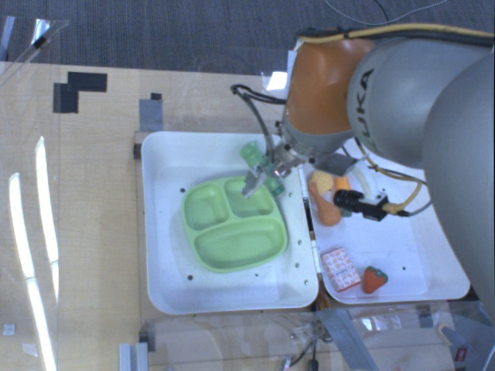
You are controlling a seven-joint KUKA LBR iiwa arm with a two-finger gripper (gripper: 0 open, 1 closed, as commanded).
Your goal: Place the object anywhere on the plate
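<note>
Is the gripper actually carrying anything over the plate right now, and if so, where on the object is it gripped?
It cannot be told. The gripper is above the green plate; a green object sits right beside it, but no grip on it is visible.

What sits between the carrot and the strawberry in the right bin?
In the camera view, a small patterned packet lies between the carrot and the strawberry, beside the strawberry.

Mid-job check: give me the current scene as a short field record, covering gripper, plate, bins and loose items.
gripper: over the upper right compartment of the plate, near the bin's right wall
held item: a green object sits by the fingers; grasp cannot be confirmed
plate: green, three compartments, lying in the left bin
right bin: holds an orange carrot-like item, a small patterned box and a red strawberry
placement: not confirmed yet
</note>
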